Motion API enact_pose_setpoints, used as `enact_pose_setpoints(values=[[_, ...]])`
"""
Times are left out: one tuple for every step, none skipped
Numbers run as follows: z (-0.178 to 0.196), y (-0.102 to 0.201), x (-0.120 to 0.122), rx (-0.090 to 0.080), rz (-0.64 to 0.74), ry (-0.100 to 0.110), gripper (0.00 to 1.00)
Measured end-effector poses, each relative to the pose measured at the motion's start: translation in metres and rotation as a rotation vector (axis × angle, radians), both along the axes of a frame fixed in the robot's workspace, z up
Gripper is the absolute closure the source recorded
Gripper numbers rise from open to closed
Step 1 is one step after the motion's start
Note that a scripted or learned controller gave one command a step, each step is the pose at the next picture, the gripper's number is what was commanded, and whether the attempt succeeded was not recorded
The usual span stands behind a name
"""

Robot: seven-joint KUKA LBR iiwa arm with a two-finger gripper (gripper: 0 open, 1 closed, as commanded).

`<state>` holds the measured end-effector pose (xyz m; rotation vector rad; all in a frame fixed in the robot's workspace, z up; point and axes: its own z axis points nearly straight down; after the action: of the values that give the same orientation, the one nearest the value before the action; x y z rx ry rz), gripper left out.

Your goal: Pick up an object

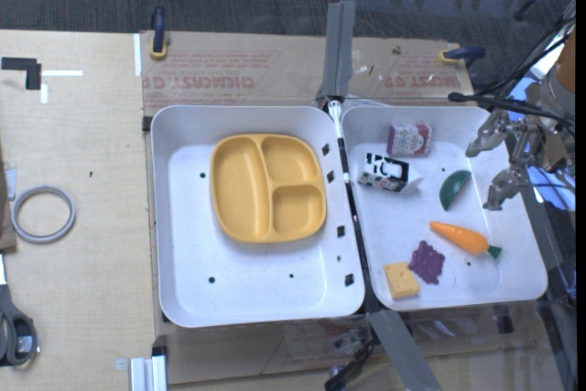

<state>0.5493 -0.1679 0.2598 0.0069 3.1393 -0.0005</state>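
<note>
The right bin holds a pink packet, a black-and-white carton, a green leaf-shaped piece, an orange carrot, purple grapes and a yellow cheese block. My gripper hangs over the bin's right side, above and to the right of the green piece. Its two fingers are spread apart with nothing between them.
The left bin carries a yellow divided plate. A metal divider post rises between the bins at the back. On the bench at left lie a grey tape ring and scissors.
</note>
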Motion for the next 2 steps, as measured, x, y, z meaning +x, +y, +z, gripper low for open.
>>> enact_pose_setpoints(values=[[0.063, -0.011, 0.014, -0.001, 0.253, -0.002, 0.00], [-0.063, -0.039, 0.002, 0.000, -0.027, 0.000, 0.00]])
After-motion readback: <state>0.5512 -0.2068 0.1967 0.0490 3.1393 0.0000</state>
